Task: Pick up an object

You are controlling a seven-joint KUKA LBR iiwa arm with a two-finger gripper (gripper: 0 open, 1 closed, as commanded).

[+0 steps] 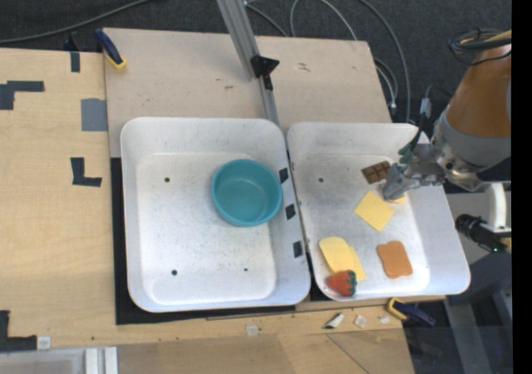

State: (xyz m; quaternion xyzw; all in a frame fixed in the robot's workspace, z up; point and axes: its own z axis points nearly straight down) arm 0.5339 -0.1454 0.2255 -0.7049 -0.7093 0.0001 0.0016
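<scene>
so, what i read off my remote feed:

arm: grey with an orange band, reaching in from the right over the right bin (432,223).
tool (392,190): low over the right bin, between the brown chocolate-like piece (376,171) and the pale yellow square (374,210), its tip just above the square's upper corner. i cannot tell how far it is open, and i see nothing gripped in it.
right bin contents: the brown piece near the upper middle; the pale yellow square just below the tool; an orange bread-like slab (395,259) toward the near right; a yellow block (339,253) near the front, touching a red strawberry-like piece (341,283) at the front rim.
left bin (150,198): holds a blue bowl (246,191), upright, toward its right side.
bench (50,131): light wood, with dark tape marks on the left.
metal pole (237,19): slanting down to the gap between the bins.
</scene>
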